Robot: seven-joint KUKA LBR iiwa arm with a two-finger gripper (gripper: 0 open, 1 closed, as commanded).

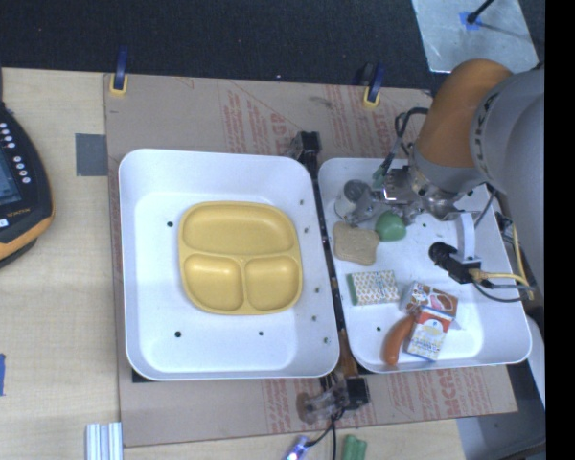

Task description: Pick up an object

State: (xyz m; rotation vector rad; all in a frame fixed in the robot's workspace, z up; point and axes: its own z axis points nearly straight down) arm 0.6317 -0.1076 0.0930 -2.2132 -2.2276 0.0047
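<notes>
A pale wooden desk (48, 333) carries a clamped brown cardboard sheet (220, 103); beyond it lies dark floor (220, 12).

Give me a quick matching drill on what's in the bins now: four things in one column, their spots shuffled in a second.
Things:
1. yellow divided plate
2. green ball
3. orange carrot-shaped toy
4. patterned green-white pad

Places:
A. near front edge of right bin
B. middle of left bin
C. middle of right bin, below the tan sponge
D. back of right bin, beside the hand

Pairs: 1-B, 2-D, 3-A, 4-C
</notes>
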